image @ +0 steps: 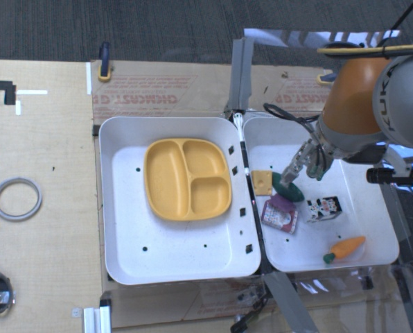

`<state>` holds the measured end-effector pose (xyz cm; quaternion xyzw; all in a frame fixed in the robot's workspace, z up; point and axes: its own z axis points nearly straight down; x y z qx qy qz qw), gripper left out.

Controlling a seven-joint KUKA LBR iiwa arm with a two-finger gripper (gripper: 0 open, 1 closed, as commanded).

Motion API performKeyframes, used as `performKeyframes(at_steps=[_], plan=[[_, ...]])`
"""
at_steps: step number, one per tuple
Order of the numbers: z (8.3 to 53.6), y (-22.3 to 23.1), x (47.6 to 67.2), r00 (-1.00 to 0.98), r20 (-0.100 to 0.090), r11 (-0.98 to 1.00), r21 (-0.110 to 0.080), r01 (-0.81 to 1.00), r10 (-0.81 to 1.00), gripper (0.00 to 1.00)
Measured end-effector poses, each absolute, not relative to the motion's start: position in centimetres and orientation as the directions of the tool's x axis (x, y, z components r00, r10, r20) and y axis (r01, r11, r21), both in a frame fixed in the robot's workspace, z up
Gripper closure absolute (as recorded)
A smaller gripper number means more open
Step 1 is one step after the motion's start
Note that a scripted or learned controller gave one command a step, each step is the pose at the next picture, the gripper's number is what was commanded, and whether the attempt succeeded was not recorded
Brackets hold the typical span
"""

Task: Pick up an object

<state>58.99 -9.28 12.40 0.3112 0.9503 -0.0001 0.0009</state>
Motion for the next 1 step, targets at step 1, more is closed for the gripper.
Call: performKeyframes(at_steps=[1], plan=[[13.94,-11.68,60.57,-0.727,-0.003,0.727,0.000,0.687,0.687,0.00]])
